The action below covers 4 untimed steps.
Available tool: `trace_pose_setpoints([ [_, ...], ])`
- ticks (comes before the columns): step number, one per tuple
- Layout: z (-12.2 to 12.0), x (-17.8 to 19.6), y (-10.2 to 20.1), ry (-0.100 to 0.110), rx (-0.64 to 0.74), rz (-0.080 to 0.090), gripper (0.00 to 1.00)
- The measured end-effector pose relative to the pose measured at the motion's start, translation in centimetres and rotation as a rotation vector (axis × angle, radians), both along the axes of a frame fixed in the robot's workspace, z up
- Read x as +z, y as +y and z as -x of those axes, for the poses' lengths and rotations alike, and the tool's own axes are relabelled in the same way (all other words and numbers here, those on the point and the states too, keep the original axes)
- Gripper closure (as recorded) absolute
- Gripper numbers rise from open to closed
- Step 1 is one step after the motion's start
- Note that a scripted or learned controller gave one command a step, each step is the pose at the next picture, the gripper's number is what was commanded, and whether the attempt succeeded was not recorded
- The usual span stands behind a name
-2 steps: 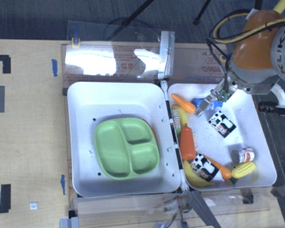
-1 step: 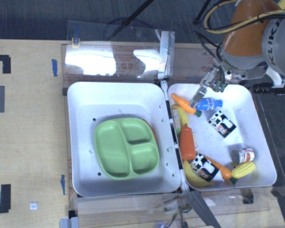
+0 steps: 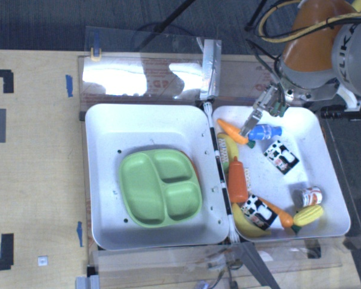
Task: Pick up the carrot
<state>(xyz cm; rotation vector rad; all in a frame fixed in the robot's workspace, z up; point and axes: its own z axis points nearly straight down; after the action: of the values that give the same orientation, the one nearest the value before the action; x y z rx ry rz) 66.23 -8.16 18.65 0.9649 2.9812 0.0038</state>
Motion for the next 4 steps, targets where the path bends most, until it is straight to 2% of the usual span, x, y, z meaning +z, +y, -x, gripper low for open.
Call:
trace_pose_setpoints([
  [1,-0.2,1.2,0.0,-0.009,-0.002,0.0,1.0],
  [2,5.5,-1.1,-5.5,0.005,-0.01,0.0,1.0],
  [3,5.5,-1.1,-5.5,0.004,-0.01,0.0,0.0],
  [4,0.7,18.5,-7.0,0.003,0.057,0.001,0.0],
])
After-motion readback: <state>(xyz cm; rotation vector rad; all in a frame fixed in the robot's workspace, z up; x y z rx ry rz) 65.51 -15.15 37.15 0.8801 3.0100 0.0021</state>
